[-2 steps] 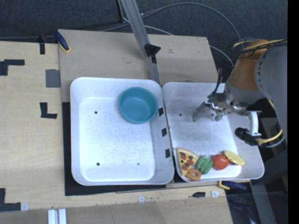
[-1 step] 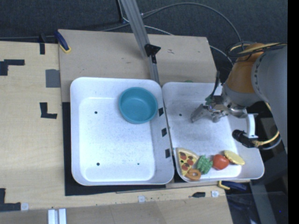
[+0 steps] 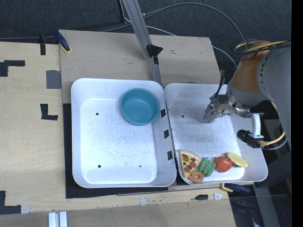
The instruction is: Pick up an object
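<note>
My gripper (image 3: 210, 117) hangs over the right bin (image 3: 199, 136), near its upper right part, pointing down and to the left. Nothing shows between its tips. Along this bin's front edge lie a pizza slice toy (image 3: 189, 162), a green toy (image 3: 206, 165), a red tomato toy (image 3: 223, 163) and a yellow toy (image 3: 236, 159). They are well below the gripper in the view, apart from it. A blue bowl (image 3: 139, 106) sits in the upper right corner of the left bin (image 3: 109, 155).
A grey metal pole (image 3: 142, 32) slants down from the top to the seam between the bins. Black cables (image 3: 199, 8) loop behind the right bin. The arm's grey body and orange band (image 3: 248, 74) fill the right side.
</note>
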`<state>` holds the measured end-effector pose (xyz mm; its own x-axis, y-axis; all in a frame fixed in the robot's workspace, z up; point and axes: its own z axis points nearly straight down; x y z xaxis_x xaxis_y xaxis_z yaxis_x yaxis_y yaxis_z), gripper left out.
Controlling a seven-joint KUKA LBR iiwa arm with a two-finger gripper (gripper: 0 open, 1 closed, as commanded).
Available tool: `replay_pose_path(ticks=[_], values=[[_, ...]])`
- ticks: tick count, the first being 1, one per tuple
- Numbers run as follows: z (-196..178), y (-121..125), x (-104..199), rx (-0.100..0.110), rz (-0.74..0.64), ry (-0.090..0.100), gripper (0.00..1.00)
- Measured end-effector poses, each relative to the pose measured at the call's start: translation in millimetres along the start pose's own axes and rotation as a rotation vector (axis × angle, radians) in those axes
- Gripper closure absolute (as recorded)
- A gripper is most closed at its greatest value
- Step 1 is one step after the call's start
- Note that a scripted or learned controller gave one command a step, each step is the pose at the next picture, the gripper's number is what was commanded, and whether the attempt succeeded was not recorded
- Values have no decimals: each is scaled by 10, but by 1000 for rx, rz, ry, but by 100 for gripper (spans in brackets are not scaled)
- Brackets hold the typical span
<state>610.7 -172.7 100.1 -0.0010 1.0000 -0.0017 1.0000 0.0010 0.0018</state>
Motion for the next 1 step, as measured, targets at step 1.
replay_pose_path(ticks=[1], values=[[-424, 31, 21, -1, 0, 1, 100]])
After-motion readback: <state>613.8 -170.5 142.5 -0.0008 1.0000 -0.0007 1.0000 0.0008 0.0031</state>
